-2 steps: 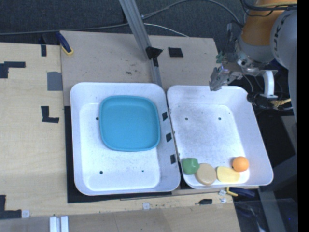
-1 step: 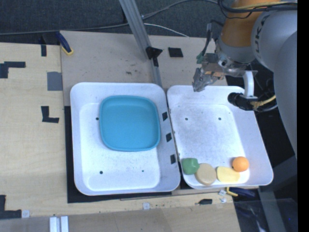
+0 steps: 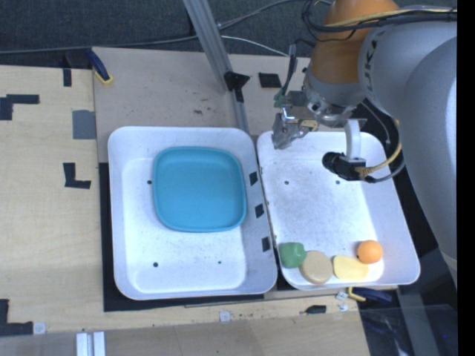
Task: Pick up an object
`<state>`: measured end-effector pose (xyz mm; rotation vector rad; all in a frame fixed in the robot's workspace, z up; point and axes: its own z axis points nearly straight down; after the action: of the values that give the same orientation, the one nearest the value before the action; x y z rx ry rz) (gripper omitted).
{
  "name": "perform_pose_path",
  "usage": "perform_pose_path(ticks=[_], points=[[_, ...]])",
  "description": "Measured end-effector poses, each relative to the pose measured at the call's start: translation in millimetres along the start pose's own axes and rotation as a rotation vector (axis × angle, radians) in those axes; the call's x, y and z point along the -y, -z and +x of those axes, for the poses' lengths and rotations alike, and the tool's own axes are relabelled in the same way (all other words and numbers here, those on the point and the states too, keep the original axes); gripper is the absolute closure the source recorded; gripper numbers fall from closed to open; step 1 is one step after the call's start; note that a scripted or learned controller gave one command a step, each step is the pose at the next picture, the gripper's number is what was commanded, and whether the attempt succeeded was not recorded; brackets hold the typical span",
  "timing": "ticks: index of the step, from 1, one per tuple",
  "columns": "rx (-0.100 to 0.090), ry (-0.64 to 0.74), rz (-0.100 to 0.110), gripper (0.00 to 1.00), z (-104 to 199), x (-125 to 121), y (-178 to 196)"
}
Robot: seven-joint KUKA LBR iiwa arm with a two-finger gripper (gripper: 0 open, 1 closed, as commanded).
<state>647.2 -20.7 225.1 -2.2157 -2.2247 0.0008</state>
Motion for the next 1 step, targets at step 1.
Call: perform_pose_path(ticks=[1], points=[[0.0, 0.0, -0.001, 1.0, 54.1, 7.1, -6.4]])
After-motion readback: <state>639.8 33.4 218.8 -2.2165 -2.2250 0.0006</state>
